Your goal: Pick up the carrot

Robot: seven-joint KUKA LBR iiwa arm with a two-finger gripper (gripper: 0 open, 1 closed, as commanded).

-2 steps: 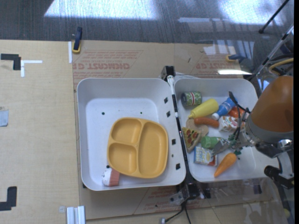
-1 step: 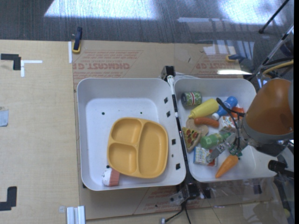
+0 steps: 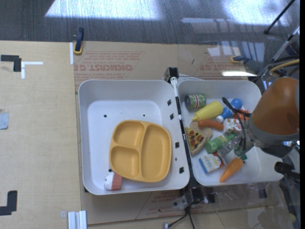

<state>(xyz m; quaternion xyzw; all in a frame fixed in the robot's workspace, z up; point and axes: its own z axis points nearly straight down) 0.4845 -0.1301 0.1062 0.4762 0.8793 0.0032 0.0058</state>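
The carrot (image 3: 231, 170) is orange with a bit of green at its upper end. It lies slantwise near the front edge of the right bin (image 3: 252, 178). My gripper (image 3: 241, 146) hangs low over the right bin, just above and behind the carrot's green end, under the arm's orange band (image 3: 281, 106). The carrot rests on the bin floor. The wrist hides part of the toys behind it.
Around the carrot lie a small blue-and-white carton (image 3: 210, 163), a green toy (image 3: 217, 143), a pizza slice (image 3: 196, 138), a sausage (image 3: 211, 124), a yellow bottle (image 3: 208, 111) and a green can (image 3: 196, 100). The left bin (image 3: 95, 128) holds a yellow divided plate (image 3: 141, 150) and a pink-white toy (image 3: 113, 181).
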